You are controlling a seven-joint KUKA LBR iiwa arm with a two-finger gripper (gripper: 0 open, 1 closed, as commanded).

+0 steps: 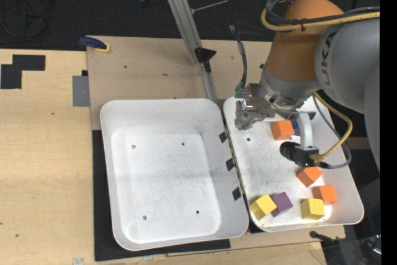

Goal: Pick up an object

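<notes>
Six blocks occupy the right bin (248, 152); gripper (245, 113), state indiscernible, hovers near its far-left corner; centre squarely over one block.

We see two white bins, the left bin (164, 170) speckled with a few dark dots, on a pale wood-coloured bench (43, 152). In the right bin (260, 161) lie three orange blocks (282, 130) (309, 176) (325, 194), two yellow blocks (263, 205) (312, 208) and a purple block (281, 202). Above that bin the arm (347, 65) is grey with an orange band (304, 40).
</notes>
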